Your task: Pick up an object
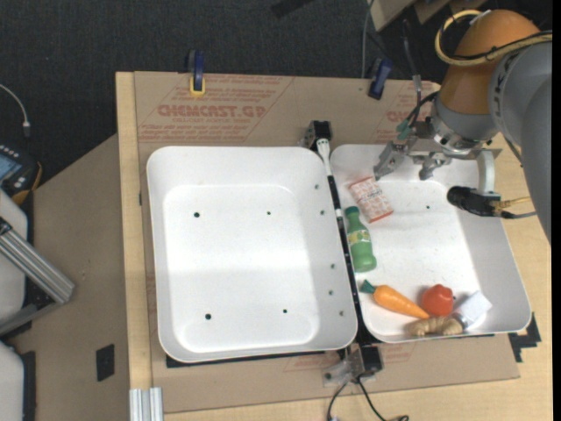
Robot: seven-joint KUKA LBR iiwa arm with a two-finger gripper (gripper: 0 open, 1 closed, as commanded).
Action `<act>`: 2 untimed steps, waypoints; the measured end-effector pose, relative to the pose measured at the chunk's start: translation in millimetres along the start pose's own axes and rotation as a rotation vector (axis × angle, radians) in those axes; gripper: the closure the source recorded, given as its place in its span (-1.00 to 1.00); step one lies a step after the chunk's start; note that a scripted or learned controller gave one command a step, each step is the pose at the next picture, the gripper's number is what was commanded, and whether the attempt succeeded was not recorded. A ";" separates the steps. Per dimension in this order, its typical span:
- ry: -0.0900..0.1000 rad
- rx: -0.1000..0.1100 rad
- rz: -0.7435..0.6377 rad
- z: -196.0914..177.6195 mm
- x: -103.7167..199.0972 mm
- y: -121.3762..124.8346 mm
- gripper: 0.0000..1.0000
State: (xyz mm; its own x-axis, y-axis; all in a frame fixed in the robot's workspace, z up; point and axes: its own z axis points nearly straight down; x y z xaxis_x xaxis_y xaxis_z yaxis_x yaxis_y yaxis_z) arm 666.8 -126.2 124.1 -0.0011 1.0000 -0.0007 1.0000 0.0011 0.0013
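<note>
Open, empty tool [406,163] above right bin [491,261] (one carrot [396,301], one bottle [358,239], perhaps one tomato [438,299]).

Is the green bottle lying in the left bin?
No. The green bottle lies in the right bin, against its left wall, between the red-and-white packet and the carrot.

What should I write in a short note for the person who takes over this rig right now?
Gripper: open, holding nothing, above the far end of the right bin.
Right bin holds a red-and-white packet nearest the gripper, a green bottle along the left wall, and a carrot, tomato, ginger root and small white piece at the near end.
Done: nothing picked up.
Left: grasp one object and lift it.
</note>
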 end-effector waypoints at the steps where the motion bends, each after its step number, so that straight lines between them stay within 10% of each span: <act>1: -0.003 -0.005 -0.001 34.9 32.1 2.3 -1.00; 2: -0.002 -0.008 0.001 32.5 31.1 3.0 -1.00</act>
State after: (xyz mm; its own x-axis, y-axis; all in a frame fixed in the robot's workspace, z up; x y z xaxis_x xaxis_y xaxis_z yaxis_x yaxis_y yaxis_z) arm 669.9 -95.1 91.6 -0.0003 1.0000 -0.0030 1.0000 0.0003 0.0092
